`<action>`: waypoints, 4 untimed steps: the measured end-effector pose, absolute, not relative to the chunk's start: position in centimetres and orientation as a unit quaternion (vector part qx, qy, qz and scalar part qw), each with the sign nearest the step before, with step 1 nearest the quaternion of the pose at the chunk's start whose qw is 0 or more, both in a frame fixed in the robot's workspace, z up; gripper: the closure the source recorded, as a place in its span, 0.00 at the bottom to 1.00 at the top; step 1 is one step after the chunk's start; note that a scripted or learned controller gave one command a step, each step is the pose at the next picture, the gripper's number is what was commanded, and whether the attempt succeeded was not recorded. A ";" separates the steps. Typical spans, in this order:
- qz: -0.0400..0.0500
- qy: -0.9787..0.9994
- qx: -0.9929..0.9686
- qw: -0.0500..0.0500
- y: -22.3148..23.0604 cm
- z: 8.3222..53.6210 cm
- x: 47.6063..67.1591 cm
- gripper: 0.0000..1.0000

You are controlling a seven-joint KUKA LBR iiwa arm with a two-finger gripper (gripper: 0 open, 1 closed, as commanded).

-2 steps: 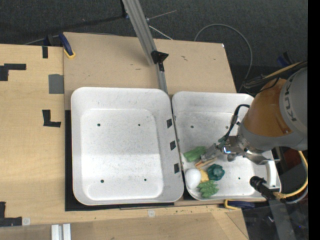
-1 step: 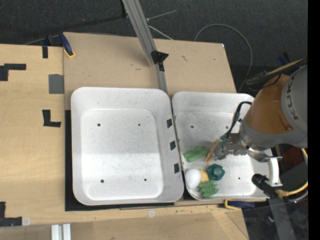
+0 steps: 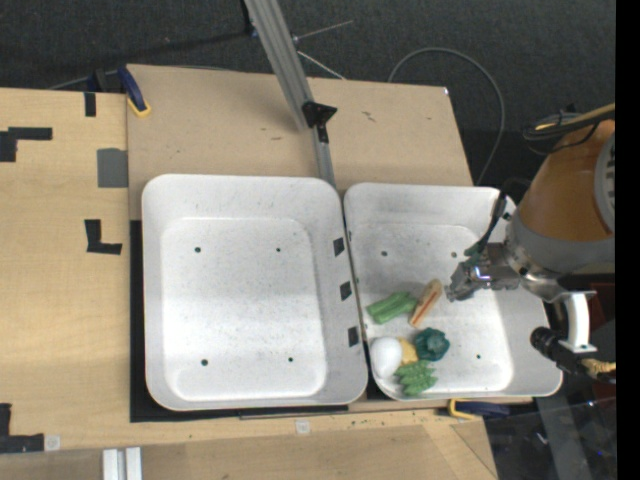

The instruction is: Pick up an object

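Approach step: the pincer, grip state I cannot tell, hovers just beside the slim orange stick; next, descend onto it.

1. a light wooden bench top fills the middle of the view, with a second pale wooden panel butted against it on the left.
2. black tape marks sit on that left panel in short angled strips, beside a grey square patch.
3. a blue and yellow clamp grips the bench's far left corner.
4. beyond the bench lies dark speckled floor, with a thin cable looping across it.
5. a grey metal pole slants down from the top edge to a black bracket over the bench.
6. light is even and soft, with faint shadows.
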State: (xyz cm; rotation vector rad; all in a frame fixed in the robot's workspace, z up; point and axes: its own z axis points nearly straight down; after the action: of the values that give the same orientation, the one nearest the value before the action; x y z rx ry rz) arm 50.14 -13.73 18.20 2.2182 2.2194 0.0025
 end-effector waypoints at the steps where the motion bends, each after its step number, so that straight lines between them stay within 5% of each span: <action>1: 0.001 0.707 0.707 0.002 -14.3 22.6 50.2 1.00; 2: 0.001 0.708 0.706 0.002 -14.3 27.1 50.3 1.00; 4: -0.001 0.709 0.705 -0.002 -4.3 25.3 50.3 1.00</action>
State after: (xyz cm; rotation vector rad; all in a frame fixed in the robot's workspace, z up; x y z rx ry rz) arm 50.25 -4.28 25.26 2.2175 2.2303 -0.0031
